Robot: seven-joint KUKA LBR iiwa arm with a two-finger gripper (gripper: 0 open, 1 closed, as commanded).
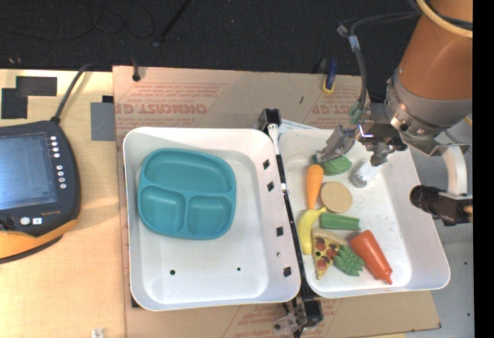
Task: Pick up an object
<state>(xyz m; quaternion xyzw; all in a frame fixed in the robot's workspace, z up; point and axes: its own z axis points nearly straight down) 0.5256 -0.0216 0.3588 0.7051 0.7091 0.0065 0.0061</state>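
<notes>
At the far left of the frame I see the teach pendant (31, 174) lying on the bench, its dark screen facing up. Moving right, the left bin (255, 267) holds a teal divided plate (186, 194) sitting in its upper left part.

Across the black divider, the right bin (421, 251) carries all the toy food. Near its left wall an orange carrot (313, 184) lies with its long axis running roughly top to bottom in the frame, and below it a yellow banana (306, 230) follows the same line. Just to the right of the carrot is a round tan cookie (336, 196), under that a green cucumber piece (338, 221), then a pizza slice (327, 250), a dark green leafy piece (350, 261) and a red-orange pepper (374, 255) angled toward the lower right.

The gripper (353, 153) hangs over the upper part of this bin, reaching in from the arm at the upper right. Its two fingers look spread apart, one grey finger (337, 143) to the left and a second, paler one lower right, with nothing between them that I can make out. A small green piece (337, 166) lies just beneath the left finger, touching or nearly so.

My read: the green piece sits down and slightly left of the gripper's centre, closest of all the items. The cookie is next, directly below. A small shift left and a descent would bracket the green piece.
</notes>
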